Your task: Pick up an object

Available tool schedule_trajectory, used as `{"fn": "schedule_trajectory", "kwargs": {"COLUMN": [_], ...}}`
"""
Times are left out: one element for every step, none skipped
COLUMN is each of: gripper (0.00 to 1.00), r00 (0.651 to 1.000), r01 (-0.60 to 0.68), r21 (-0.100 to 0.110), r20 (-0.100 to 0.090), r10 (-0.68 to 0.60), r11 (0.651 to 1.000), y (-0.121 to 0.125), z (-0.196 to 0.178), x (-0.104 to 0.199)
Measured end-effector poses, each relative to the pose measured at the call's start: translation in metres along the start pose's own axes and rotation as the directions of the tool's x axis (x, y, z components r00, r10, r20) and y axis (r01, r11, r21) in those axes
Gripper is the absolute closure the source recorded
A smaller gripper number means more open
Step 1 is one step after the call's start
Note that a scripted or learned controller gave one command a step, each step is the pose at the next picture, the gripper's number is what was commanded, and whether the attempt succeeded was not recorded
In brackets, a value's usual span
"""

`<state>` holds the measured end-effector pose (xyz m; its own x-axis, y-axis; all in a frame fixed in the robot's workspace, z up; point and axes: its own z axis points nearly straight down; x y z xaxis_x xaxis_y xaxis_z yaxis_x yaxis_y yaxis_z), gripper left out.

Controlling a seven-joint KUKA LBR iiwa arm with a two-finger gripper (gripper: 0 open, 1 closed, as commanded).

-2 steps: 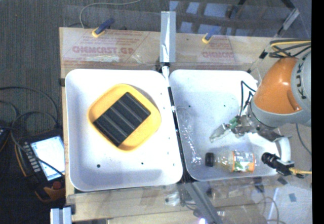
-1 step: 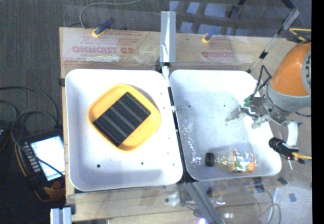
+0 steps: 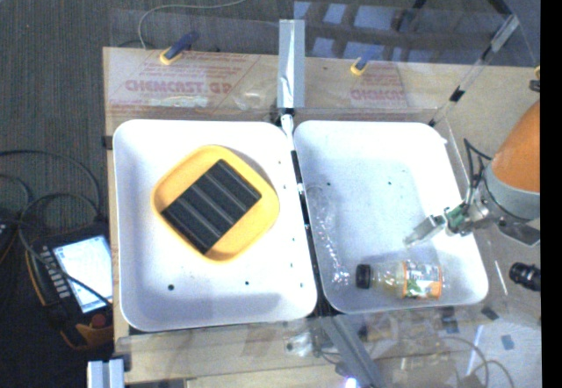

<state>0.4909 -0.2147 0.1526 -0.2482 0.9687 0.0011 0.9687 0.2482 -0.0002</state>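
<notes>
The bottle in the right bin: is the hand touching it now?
Apart. In the camera view the hand hangs above and to the right of the bottle, and a strip of bare white bin floor shows plainly between them.

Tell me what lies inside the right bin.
A small bottle lies on its side near the front wall of the right bin. The pincer covers a patch of floor.

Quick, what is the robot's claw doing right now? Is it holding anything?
Gripper: it hangs over the right white bin, above the small clear plastic bottle with the black cap; nothing shows between its fingers, and open or closed cannot be told.
</notes>
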Motion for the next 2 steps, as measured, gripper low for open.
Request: {"fn": "schedule_trajectory", "kwargs": {"gripper": [0.00, 1.00], "r00": [0.983, 0.983], "r01": [0.182, 0.183], "r21": [-0.009, -0.014], "r20": [0.011, 0.011], "r10": [-0.182, -0.183], "r11": [0.983, 0.983], "y": [0.013, 0.016], "z": [0.061, 0.050], "x": [0.064, 0.065]}}
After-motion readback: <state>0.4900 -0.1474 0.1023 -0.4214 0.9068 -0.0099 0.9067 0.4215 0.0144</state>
